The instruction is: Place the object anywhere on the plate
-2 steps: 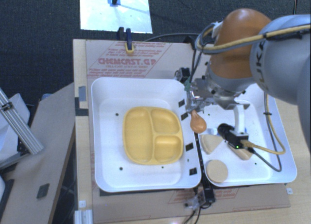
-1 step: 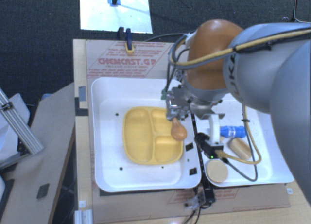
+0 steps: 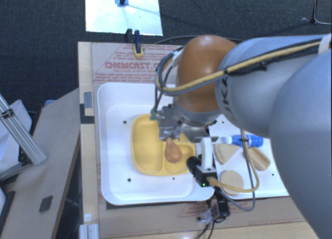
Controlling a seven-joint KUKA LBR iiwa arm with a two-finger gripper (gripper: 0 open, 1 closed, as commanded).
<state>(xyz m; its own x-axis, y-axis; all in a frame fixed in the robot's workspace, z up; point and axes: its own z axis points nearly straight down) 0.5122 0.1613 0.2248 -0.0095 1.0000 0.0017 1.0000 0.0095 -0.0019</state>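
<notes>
A: What sits in the two bins?

B: The left bin (image 3: 111, 144) holds a yellow plate (image 3: 147, 147), divided into compartments, lying a little right of the bin's middle. A brown pear-shaped object (image 3: 173, 151) rests on the plate's right part, beside a raised divider. The right bin (image 3: 264, 183) holds a blue-and-white marker (image 3: 244, 140) and three tan wooden pieces (image 3: 231, 153), one of them a round disc nearest the front.

A: How much room is there around the plate?

B: Bare white floor runs along the plate's left and front sides, and also behind it toward the bin's far wall. The plate's right edge lies close to the wall shared with the right bin. The arm's orange band (image 3: 199, 72) and grey body cover the far right corner of the left bin and much of the right bin.

A: And the pincer?

B: The gripper (image 3: 171, 138) hangs straight over the plate, its tip right at the narrow top of the brown object. The wrist housing hides the fingers from this angle, so I cannot tell how far apart they stand, nor whether they clasp the object or merely meet it. The object's wide end lies against the plate surface.
</notes>
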